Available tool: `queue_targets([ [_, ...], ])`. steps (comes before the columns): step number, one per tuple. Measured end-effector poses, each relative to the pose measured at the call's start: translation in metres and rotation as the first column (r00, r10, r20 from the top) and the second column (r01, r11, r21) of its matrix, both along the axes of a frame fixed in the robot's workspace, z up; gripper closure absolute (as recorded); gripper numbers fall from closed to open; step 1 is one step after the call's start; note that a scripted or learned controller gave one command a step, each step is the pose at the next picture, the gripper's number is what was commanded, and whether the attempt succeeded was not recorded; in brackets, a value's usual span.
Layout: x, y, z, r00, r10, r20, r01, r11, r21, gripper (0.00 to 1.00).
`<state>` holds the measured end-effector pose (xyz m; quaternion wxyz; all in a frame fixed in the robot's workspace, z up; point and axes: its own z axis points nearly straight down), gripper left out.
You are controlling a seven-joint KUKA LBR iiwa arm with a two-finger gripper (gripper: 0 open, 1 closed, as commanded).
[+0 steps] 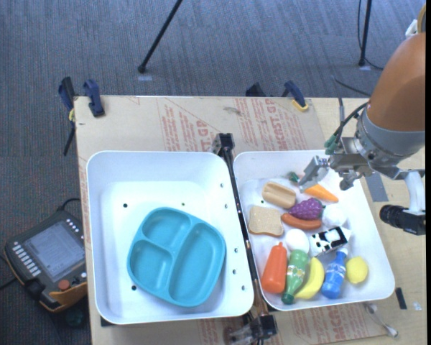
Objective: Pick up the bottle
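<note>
Gripper of the grey KUKA arm hangs over the upper part of the right-hand shallow white bin, its two fingers spread apart with nothing between them, one tip near the tan hot-dog bun toy and the other above the orange carrot toy.

Three bottles stand in a row along the bin's near edge, well apart from the gripper: an orange plastic bottle, a green plastic bottle with a label, and a blue plastic bottle with a white cap. A yellow banana toy lies wedged between the green and blue ones, and a yellow lemon toy sits just beside the blue one. All three lie tilted, necks pointing up the bin.

My judgement is that the orange bottle is the cleanest target: its left flank faces the bin wall with a little free space, while only its right side touches the green bottle. Travelling down the bin above the purple grape cluster and the slice of toast toy would avoid knocking them. Turning the wrist so the fingers straddle the bottle's width across its body, not its narrow neck, should give a firmer hold. Descending too near the green bottle risks pinching both.
</note>
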<state>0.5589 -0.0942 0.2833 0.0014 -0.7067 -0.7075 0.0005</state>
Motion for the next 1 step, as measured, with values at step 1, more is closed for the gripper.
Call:
queue_targets([
  [1, 0.0005, 0.0003, 0.0097, 1.0, 0.001, -0.001, -0.001, 1.0, 0.001, 1.0],
])
